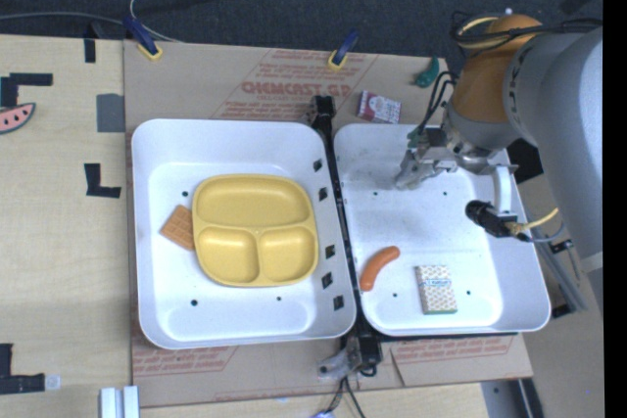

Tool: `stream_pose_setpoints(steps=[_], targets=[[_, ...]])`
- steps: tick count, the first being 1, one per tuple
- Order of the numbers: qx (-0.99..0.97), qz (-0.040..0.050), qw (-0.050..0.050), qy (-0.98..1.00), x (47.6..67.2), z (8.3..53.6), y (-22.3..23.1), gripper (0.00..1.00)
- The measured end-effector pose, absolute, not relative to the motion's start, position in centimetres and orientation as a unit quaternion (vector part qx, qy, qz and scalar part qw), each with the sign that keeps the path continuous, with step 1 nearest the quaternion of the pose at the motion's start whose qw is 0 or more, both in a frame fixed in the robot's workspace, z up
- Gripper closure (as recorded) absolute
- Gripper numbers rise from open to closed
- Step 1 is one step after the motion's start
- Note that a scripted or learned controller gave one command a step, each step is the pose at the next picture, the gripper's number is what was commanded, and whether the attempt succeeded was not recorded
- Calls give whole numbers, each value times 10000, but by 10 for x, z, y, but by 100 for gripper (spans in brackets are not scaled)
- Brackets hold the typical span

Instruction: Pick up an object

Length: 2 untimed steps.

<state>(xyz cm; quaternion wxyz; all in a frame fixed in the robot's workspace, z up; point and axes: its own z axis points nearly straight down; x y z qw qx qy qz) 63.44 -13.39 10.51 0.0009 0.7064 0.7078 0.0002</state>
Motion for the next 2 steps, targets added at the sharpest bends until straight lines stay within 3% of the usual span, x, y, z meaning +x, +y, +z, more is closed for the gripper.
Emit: stream_pose_setpoints(steps=[1, 2], targets=[[7065, 2, 7, 7077, 634, 105, -134, 0], [7064, 1, 8, 7078, 643, 86, -96, 0]])
